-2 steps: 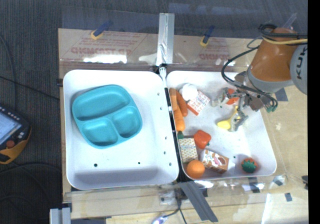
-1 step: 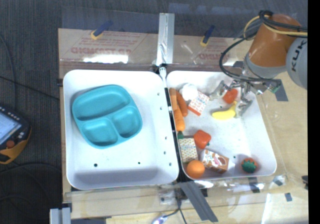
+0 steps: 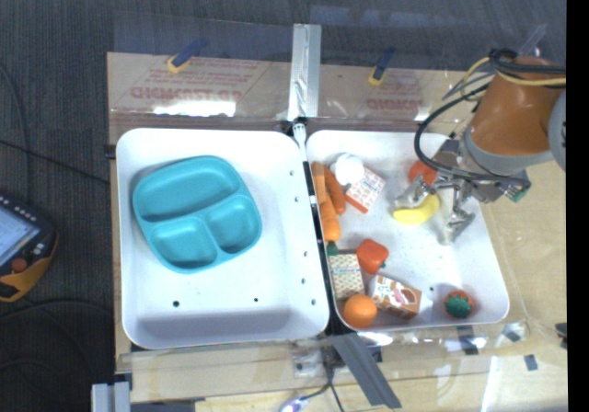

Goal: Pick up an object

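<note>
Camera view shows the yellow banana [image 3: 416, 210] lying on the floor of the right bin [image 3: 488, 263], at about two o'clock from that bin's middle, with the claw [image 3: 440, 197] poised right over it; its fingers look spread, one at the banana's nine o'clock side and one at its three o'clock side, and nothing is gripped between them. A small red piece [image 3: 421, 171] sits just at twelve o'clock of the banana. Further toward nine o'clock lie a white carton [image 3: 363, 189] and carrots [image 3: 327, 203]; at six o'clock an orange [image 3: 360, 311]. The left bin [image 3: 138, 309] holds a teal tray [image 3: 195, 211]. My judgement: the curved banana could roll or squirt sideways as the fingers close, or a finger could catch the red piece instead.
</note>
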`<state>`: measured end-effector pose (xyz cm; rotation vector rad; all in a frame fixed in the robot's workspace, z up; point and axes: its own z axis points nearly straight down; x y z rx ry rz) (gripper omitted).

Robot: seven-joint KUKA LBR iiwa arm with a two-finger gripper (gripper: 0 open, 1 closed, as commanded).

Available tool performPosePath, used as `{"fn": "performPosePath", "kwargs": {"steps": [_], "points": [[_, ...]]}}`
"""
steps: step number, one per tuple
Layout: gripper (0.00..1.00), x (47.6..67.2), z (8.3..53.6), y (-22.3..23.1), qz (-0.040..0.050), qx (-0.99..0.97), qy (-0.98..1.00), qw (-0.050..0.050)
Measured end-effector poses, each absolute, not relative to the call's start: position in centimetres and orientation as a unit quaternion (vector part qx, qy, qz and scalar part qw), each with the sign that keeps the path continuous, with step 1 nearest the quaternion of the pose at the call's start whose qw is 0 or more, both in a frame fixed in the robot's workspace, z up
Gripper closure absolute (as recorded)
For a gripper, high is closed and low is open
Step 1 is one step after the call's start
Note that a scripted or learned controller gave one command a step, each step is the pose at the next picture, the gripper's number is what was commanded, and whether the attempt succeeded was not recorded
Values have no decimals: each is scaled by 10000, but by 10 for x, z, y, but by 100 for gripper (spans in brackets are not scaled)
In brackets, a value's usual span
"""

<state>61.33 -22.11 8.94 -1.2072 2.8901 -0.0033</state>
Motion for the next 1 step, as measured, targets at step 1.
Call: {"fn": "performPosePath", "kwargs": {"steps": [1], "points": [[0, 608, 90, -199, -28, -4019, 9156, 57]]}}
